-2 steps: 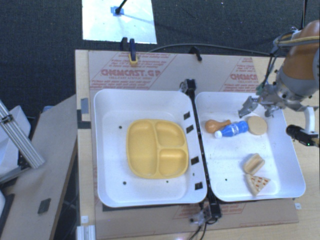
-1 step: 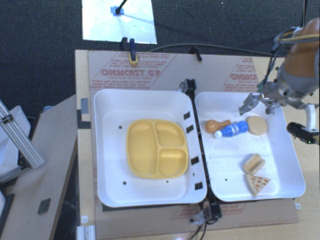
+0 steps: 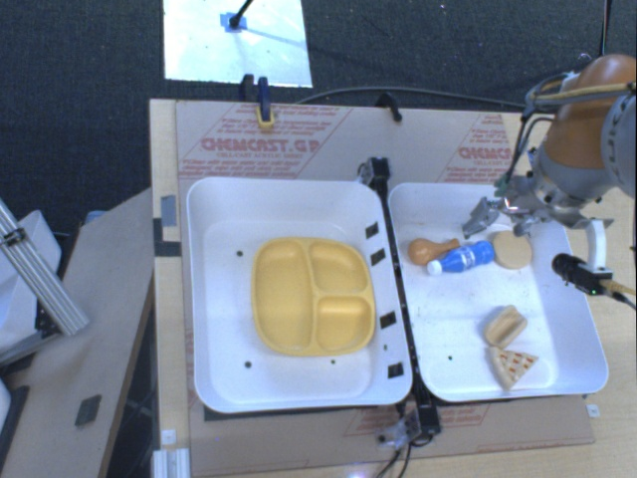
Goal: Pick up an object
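Observation:
My gripper (image 3: 499,223) hangs over the back of the right bin (image 3: 567,307), open, with nothing between its fingers. Just below it lies a blue bottle (image 3: 464,258) with a white cap, on its side. A brown drumstick-shaped toy (image 3: 428,249) touches the bottle's left end. A round tan biscuit (image 3: 515,253) rests to the right of the bottle, under the right finger. Nearer the front of this bin sit a tan bread piece (image 3: 505,324) and a wedge-shaped slice (image 3: 514,366).
The left bin (image 3: 214,267) holds a yellow divided plate (image 3: 314,295). Black clips run along the divider (image 3: 388,287) between the bins. A blue-and-yellow clamp (image 3: 264,103) sits at the back edge of the board.

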`<control>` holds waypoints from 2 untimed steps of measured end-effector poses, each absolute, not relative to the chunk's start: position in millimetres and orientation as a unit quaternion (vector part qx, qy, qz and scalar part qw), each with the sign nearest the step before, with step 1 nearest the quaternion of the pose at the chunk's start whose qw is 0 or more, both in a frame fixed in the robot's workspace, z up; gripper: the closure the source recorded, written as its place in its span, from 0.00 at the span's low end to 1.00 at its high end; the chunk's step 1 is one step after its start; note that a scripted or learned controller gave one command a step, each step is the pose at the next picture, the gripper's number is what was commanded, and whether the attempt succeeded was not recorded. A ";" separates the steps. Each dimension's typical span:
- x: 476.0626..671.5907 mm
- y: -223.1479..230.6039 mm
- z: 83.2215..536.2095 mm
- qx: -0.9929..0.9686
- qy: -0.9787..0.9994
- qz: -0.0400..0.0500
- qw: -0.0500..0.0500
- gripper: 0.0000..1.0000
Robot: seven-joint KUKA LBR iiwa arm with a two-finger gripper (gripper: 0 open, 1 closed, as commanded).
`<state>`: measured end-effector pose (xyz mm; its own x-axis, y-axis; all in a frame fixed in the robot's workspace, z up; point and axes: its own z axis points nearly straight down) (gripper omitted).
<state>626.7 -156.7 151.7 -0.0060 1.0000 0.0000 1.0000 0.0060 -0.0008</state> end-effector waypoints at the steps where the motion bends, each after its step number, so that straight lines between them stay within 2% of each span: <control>1: 626.1 -150.0 108.3 -0.705 -0.709 0.000 0.000 0.00; 2: 631.2 -151.0 91.6 -0.705 -0.709 -0.004 -0.006 0.00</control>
